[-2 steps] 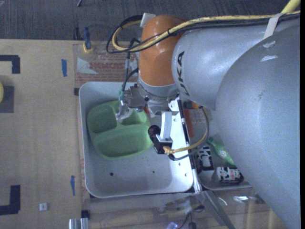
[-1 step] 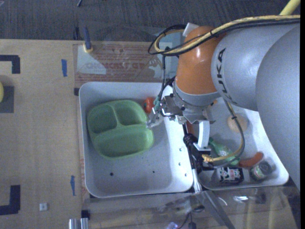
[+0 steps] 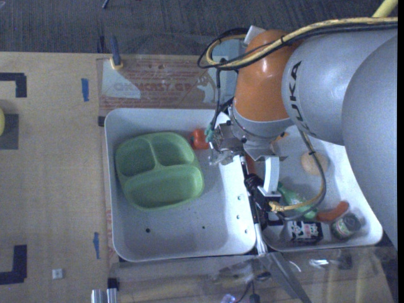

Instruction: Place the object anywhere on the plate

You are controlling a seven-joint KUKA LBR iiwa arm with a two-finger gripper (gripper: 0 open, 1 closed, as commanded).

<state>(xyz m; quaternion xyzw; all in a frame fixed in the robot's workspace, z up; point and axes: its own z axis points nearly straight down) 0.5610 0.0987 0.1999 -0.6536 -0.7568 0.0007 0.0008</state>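
Observation:
A green divided plate (image 3: 159,169) lies in the left white bin (image 3: 183,242), toward its upper left. A small orange-red object (image 3: 199,138) sits just off the plate's upper right corner, right beside my gripper (image 3: 216,149). The gripper hangs low over the left bin near its right wall, under the orange band of the arm. The arm's wrist hides much of the gripper, and I cannot tell whether the orange-red object is gripped or only lies next to it.
The right bin (image 3: 369,232) holds a beige egg-shaped item (image 3: 313,163), a red sausage-shaped item (image 3: 332,212), a small can (image 3: 346,226), a black-and-white box (image 3: 306,231) and a yellow-green item (image 3: 294,201). The big grey arm covers the upper right.

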